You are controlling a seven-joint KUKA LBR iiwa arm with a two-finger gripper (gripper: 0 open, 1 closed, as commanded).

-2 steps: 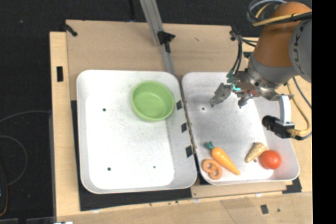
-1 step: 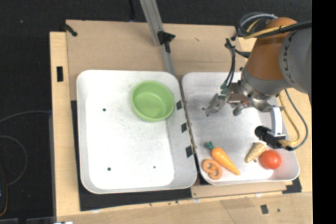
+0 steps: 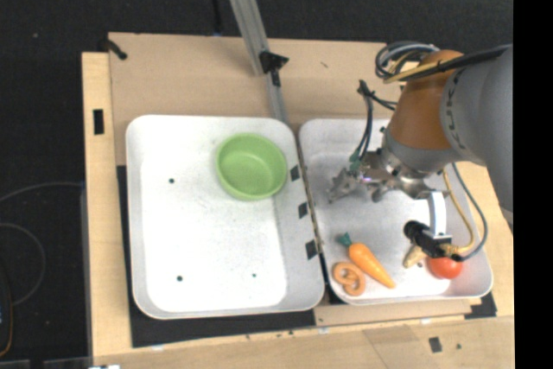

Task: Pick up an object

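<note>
In the right bin (image 3: 333, 143), my gripper (image 3: 348, 183) hangs low over the bin's bare upper-left floor, below the orange wrist band. Nothing visible sits under it. An orange carrot (image 3: 371, 264) with a green top lies toward the bin's front, below and slightly right of the gripper. A small brown pretzel (image 3: 348, 276) rests just left of the carrot, against the front-left corner. A red tomato-like ball (image 3: 446, 267) sits in the front-right corner. A green bowl (image 3: 251, 167) stands upright in the left bin (image 3: 173, 255), near its back right.
The ridge where the two bins meet (image 3: 302, 203) runs just left of the gripper. A slanted metal rail (image 3: 246, 4) comes down from the top to the bins' back edge. The tan bench (image 3: 173, 73) surrounds both bins.
</note>
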